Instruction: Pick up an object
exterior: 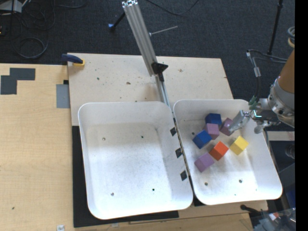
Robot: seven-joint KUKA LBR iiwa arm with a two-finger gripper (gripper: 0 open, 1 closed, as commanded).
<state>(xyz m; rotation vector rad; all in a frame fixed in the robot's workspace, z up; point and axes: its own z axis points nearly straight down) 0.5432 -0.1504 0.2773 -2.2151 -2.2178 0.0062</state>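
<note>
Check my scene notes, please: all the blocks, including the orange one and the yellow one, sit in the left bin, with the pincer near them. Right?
Not quite: the blocks, including the orange block and the yellow block, sit in the right bin, not the left bin. The pincer is indeed near them, as the camera view shows.

My arm reaches in from the right, wrist level, gripper (239, 121) low (finger spread unreadable from here).

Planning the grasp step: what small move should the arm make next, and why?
Probably a short descent onto the mauve block. The pincer sits right at that block in the right bin, and nothing visibly sits between its fingers.
</note>
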